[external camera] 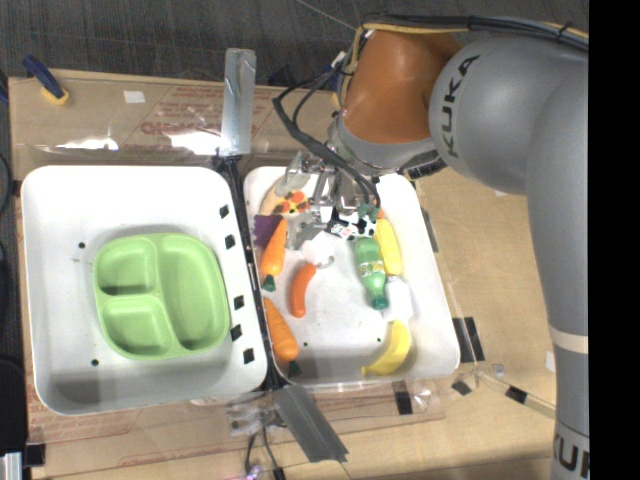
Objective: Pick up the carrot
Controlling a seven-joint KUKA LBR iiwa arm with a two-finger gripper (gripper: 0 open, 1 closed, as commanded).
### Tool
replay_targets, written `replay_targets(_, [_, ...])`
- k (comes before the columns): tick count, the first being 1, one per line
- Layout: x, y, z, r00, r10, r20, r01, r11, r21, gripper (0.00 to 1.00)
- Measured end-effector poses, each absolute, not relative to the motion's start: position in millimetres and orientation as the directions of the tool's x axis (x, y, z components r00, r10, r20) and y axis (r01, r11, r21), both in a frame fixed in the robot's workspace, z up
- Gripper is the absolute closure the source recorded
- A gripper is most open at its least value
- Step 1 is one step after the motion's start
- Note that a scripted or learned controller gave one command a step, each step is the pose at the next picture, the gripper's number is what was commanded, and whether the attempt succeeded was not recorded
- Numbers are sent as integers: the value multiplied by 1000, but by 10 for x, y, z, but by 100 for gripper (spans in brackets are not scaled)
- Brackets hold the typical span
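The grey arm [500, 98] bears the brand name KUKA in dark letters, running up its rounded casing at about one o'clock. At five o'clock, on the arm's lower segment, part of the same lettering shows, cut off.

lab | KUKA arm [500, 98] | taped white bins [50, 208] (toy food) | cardboard-covered bench [500, 258]

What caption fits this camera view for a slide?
KUKA gripper hovering over toy food in the right bin, near a carrot; green divided plate in the left bin.

Bench [120, 118] w/ two white bins: left bin [40, 298], right bin [430, 308], side by side.
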State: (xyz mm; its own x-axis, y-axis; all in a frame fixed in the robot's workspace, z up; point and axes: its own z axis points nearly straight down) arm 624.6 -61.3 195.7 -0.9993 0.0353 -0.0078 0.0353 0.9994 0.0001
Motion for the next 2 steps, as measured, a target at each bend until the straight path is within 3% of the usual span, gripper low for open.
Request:
replay_targets(1, [6499,-1027,2156,-999,36,-5,36,999,-2,0])
replay_targets(2, [6279,-980,930,-951,310,-4,310,951,-5,0])
